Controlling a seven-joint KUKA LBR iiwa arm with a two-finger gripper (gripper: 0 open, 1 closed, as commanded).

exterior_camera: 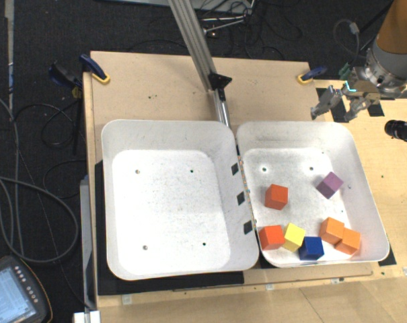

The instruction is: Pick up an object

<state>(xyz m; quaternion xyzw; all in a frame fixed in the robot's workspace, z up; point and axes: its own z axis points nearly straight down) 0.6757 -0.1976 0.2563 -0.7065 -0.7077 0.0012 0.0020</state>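
The right bin [284, 140] holds several small blocks. An orange-red cube [276, 196] lies near its middle and a purple cube [329, 184] sits to the right of it. Along the front lie a red-orange cube [272, 237], a yellow cube [294, 236], a blue cube [311, 247] and two orange blocks [341, 235]. My gripper [338, 106] hangs above the bench just beyond the right bin's far right corner, away from all the blocks. Its fingers are spread apart with nothing between them.
The left bin [166, 194] lies beside the right one. A slanted metal pole [196, 39] runs from the top down to the gap between the bins. Clamps [95, 69] sit at the bench's far corners. Cables lie on the floor at the left.
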